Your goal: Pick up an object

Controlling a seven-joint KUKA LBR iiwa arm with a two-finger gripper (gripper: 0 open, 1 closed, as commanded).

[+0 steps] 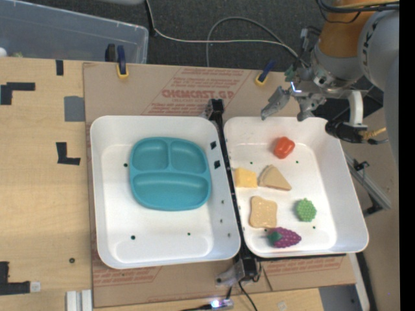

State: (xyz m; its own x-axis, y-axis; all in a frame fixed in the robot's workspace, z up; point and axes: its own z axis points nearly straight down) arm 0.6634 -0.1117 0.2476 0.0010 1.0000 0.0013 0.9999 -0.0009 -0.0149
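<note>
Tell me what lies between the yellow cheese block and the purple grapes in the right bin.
In the camera view, the toast slice lies between the cheese block and the grapes.

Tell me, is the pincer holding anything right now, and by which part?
Nothing. The pincer hangs open above the right bin's far edge, with nothing between its fingers.

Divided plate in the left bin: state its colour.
Teal, a blue-green; the divided plate shows plainly in the camera view.
</note>
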